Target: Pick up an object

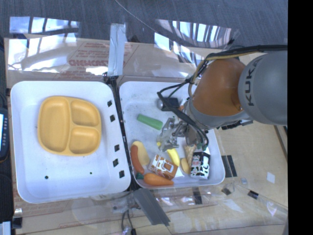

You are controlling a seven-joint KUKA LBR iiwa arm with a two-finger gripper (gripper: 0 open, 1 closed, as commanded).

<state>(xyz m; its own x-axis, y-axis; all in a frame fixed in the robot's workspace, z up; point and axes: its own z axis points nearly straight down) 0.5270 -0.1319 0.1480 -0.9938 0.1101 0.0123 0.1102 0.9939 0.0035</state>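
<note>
Pincer [168, 137] hangs low in the right bin [142, 89]; I cannot tell its state, and nothing sits visibly in it. Just beside it lie a green stick [149, 122], a banana [173, 156] and other toy food, so the pick looks undone.

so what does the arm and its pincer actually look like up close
The arm is a thick rounded grey casing with an orange band and dark "KUKA" lettering on its side. Black cables loop from the wrist over to a small dark box. The pincer is bare silvery metal, built of small angular parts.
</note>
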